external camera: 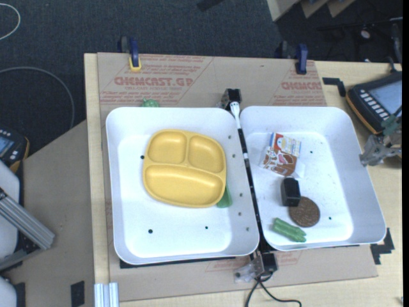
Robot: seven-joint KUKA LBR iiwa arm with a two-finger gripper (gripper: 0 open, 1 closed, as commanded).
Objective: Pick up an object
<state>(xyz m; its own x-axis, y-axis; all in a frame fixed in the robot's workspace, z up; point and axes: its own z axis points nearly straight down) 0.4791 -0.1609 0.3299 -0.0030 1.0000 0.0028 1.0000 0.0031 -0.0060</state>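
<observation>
Snack packet [281,153] lies in the upper middle of the right bin [342,126], a little tilted, with white floor open on all its sides. Below it stands a black block [290,191], which touches a brown disc [305,212] at its lower right. A green pod [289,229] lies near the bottom edge of this bin, just beside the disc; I cannot tell if they touch. The right half of this bin has much free room.

The claw [377,151] is at the right edge of the frame, outside the rim of the right bin, well apart from all four things. If it is released or clenched I cannot tell; nothing is seen in it.

In the left bin [128,171] a yellow divided plate [185,168] takes the middle, and a small green piece [223,200] shows from under its lower right edge, near the wall between the bins.

Both bins rest on a brown board [192,75], fixed at the top with two blue clamps [133,48]. Dark carpet [64,18] is around the bench, in the upper part of the frame.
</observation>
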